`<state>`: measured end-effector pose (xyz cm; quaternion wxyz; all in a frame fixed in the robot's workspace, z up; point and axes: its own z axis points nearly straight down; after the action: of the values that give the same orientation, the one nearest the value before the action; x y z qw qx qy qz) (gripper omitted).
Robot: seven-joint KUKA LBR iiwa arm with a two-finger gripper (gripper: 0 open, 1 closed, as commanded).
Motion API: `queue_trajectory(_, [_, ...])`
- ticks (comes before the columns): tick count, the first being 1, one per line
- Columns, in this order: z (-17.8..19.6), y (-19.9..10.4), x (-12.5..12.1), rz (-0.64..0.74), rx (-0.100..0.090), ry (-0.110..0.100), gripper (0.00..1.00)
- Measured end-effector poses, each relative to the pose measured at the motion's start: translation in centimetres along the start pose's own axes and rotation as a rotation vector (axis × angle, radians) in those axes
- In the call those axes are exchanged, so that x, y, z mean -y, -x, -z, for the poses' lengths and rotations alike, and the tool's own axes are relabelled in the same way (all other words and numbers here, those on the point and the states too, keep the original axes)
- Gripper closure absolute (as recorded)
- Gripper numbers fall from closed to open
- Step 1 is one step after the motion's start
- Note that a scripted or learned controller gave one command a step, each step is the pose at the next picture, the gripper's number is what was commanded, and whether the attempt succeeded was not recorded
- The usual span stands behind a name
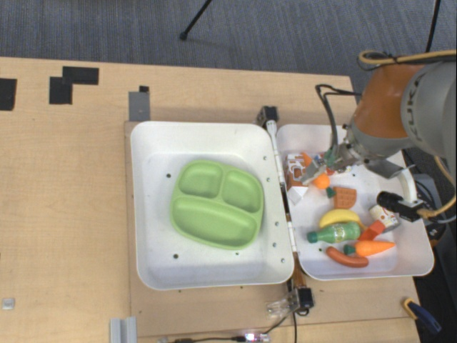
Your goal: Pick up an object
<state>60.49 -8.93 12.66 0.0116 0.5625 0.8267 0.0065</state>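
The gripper [330, 164] sits low in the right bin [413, 263], beside a small orange toy [322, 181]; whether it is spread or pinching, I cannot tell. Nearby lie a yellow banana [339, 216], a green bottle [335, 233], a carrot [373, 248] and a red sausage [347, 258]. The left bin [150, 191] holds a green divided plate [216, 204].

**Layout: two bins, side by side**

Left bin [143, 213] holds a divided plate [216, 204]. Right bin [414, 263] holds the clutter: banana [338, 217] behind bottle [334, 233], sausage [347, 257] in front, carrot [374, 248] beside it, waffle [345, 197] behind the banana.
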Motion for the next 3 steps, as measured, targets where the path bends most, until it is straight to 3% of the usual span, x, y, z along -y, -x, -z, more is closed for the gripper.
queue_trajectory(2, [-1.0,0.1,-0.3,0.065,-0.001,0.001,0.0])
queue_trajectory(3, [0.1,0.1,-0.4,0.067,-0.001,0.001,1.0])
